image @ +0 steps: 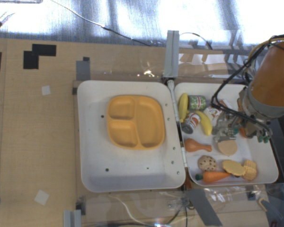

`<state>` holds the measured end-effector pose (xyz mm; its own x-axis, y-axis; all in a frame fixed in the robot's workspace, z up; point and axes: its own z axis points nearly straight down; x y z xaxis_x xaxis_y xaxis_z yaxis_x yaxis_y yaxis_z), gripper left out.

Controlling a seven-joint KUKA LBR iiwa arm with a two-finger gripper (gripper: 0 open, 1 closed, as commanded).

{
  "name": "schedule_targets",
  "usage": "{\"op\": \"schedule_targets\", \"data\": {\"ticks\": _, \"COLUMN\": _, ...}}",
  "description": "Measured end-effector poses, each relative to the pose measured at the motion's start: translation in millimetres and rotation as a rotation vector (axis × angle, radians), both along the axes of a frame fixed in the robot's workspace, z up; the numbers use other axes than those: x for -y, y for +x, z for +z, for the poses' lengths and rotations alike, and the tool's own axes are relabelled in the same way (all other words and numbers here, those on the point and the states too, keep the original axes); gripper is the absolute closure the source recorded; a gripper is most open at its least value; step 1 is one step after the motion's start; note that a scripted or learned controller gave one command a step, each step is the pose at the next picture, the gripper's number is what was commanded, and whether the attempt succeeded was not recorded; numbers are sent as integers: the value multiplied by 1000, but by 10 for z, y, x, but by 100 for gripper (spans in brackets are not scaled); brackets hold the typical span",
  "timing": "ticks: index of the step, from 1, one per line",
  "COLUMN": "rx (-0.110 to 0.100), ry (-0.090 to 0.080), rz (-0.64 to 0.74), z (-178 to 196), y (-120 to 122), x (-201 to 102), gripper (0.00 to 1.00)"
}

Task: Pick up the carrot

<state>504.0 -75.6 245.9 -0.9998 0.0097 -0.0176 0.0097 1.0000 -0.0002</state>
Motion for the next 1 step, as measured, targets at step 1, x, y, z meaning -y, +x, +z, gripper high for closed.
{"op": "schedule_targets", "data": {"ticks": 1, "rx": -5, "ry": -1, "rz": -259, "z": 417, "y": -158, "x": 1333, "gripper": 100}}
